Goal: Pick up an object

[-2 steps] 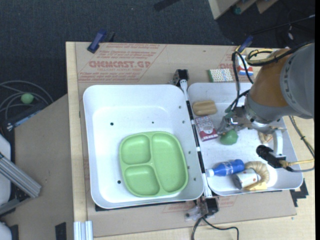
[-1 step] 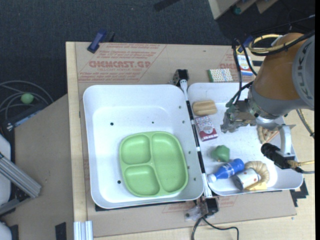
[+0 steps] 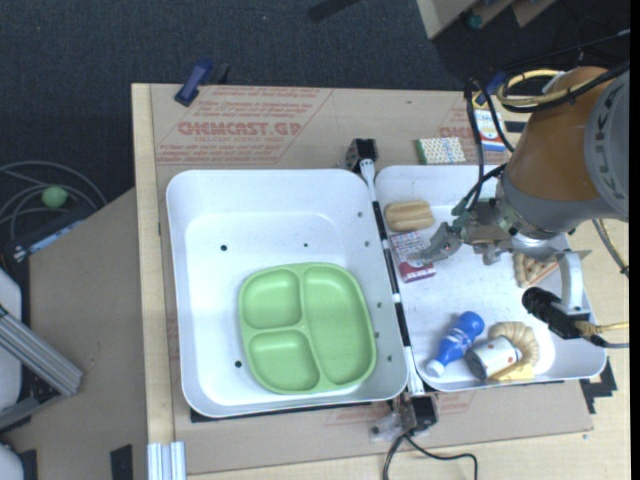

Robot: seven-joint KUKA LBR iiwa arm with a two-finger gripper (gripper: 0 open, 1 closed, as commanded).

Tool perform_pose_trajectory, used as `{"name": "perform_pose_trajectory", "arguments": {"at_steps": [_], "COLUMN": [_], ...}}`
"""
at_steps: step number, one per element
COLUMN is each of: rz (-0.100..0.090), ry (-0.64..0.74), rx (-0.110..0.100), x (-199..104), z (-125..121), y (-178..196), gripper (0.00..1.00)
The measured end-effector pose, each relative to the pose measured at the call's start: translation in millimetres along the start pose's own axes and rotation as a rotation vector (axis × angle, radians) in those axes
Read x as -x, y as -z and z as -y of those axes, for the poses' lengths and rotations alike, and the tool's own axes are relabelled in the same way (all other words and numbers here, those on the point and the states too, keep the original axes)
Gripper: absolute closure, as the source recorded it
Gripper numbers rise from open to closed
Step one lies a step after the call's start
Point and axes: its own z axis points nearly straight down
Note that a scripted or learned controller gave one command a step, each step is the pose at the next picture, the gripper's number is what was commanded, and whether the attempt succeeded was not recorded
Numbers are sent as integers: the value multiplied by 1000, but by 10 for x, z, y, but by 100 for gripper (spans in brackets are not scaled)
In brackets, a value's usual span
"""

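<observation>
The right bin (image 3: 440,183) holds several small items. A tan bread-like block (image 3: 408,215) lies near its left wall, toward the back. Just in front of it sits a red and white packet (image 3: 415,267). My gripper (image 3: 441,241) hangs low over the bin, right above the packet's right end and beside the tan block. I see nothing held in it. A blue bottle (image 3: 458,338) lies at the bin's front, and a tan ring-shaped toy (image 3: 510,348) rests to its right. A pale wooden piece (image 3: 533,268) peeks out beneath the wrist.
A green divided plate (image 3: 304,325) lies in the left bin (image 3: 230,208). A black clamp (image 3: 362,153) sits at the back between the bins. Small cards (image 3: 444,150) lie on the bench behind the right bin. The arm covers the right bin's right half.
</observation>
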Motion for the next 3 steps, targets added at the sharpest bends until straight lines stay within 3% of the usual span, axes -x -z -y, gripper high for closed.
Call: {"name": "perform_pose_trajectory", "arguments": {"at_steps": [1, 2, 3], "rz": [0, 2, 2], "ry": [-3, -3, 0], "rx": [-7, -1, 5], "x": [226, 808, 970], "z": [612, 593, -298], "y": [-782, -1003, -69], "gripper": [0, 0, 0]}}
